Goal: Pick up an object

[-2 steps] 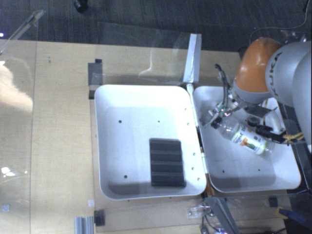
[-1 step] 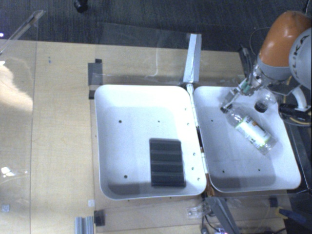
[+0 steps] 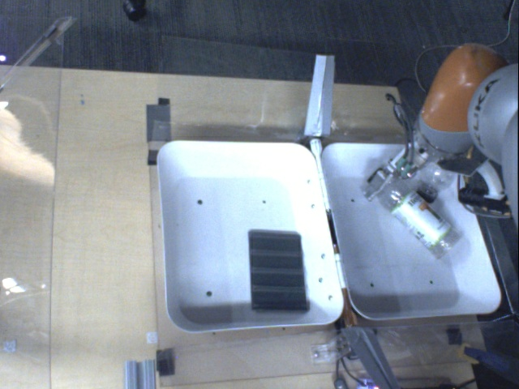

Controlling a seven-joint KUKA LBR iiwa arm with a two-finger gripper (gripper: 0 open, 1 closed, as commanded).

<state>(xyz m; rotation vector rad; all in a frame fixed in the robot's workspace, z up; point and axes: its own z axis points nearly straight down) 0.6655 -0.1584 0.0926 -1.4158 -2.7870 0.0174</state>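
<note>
Wooden surface carries two white bins; the bottle lies in the right bin, long axis diagonal. Fingers sit just up-left of it, grip state unclear.

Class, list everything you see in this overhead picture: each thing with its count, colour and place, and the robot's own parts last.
Bins: two, white, side by side on the bench; left bin, right bin.
Ridged block: one, black, lower middle of the left bin.
Bottle: one, clear with a green and white label, lying on its side in the right bin.
Bench: one, light wood, beneath both bins.
Arm: one, grey with an orange band, entering from the right.
Gripper: one, metallic, over the right bin beside the bottle.
</note>
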